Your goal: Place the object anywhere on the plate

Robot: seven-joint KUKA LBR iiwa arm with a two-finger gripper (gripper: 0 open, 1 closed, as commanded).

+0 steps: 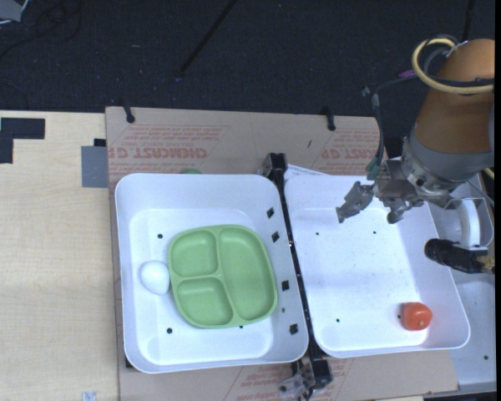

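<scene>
A green three-compartment plate (221,276) lies in the left bin (142,211). A small white egg-shaped object (155,276) rests on the bin floor, touching the plate's left rim. In the right bin (359,307), a small orange-red object (416,316) sits near the front right corner. My gripper (372,206) hangs above the right bin's back part, well behind the orange-red object. Its two grey fingers are spread apart with nothing between them.
A black divider (288,257) runs between the two bins. A black handle-like part (455,255) juts in at the right bin's right edge. Cardboard lies under the bins, and a wooden bench top (42,257) extends to the left.
</scene>
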